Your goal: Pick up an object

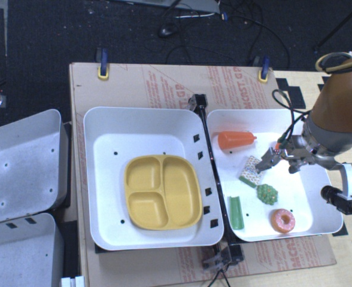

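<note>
Jaws (pixel 267 160) apart, seemingly empty, just above the speckled white-green flat sponge block (pixel 251 171) at right white bin's (pixel 308 223) centre; green broccoli floret (pixel 267 192) at its 5 o'clock. Sponge: light, soft; pinch across short edges.

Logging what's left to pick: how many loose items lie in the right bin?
5: an orange carrot at the back, a speckled sponge by the gripper, green broccoli mid-bin, a green stick front left, a pink donut front right. The arm may hide more.
</note>
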`<state>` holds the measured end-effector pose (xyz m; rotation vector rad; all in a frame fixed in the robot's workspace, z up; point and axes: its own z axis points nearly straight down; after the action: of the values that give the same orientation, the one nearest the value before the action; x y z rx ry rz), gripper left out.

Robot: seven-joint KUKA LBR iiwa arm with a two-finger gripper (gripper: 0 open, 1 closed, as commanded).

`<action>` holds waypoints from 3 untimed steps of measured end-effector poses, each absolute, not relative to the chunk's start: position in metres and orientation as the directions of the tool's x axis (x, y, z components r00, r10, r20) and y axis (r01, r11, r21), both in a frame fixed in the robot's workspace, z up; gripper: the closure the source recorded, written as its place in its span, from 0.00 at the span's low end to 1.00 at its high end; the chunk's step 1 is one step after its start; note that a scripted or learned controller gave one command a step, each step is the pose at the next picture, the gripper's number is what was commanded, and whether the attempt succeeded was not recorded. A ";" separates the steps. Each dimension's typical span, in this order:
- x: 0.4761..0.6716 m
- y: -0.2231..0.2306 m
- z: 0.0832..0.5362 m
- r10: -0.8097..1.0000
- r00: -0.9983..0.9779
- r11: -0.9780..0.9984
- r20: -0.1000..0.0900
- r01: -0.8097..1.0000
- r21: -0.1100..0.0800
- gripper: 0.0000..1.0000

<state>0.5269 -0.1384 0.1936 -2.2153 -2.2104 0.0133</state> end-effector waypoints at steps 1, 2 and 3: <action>0.530 -0.138 0.201 1.000 -0.001 0.001 0.000 1.000 -0.001 0.00; 0.528 -0.137 0.158 1.000 0.001 -0.001 0.001 1.000 -0.003 0.00; 0.524 -0.143 0.113 1.000 0.002 -0.002 0.000 1.000 -0.001 0.00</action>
<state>0.5243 -0.1430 0.1134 -2.2227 -2.2188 0.0010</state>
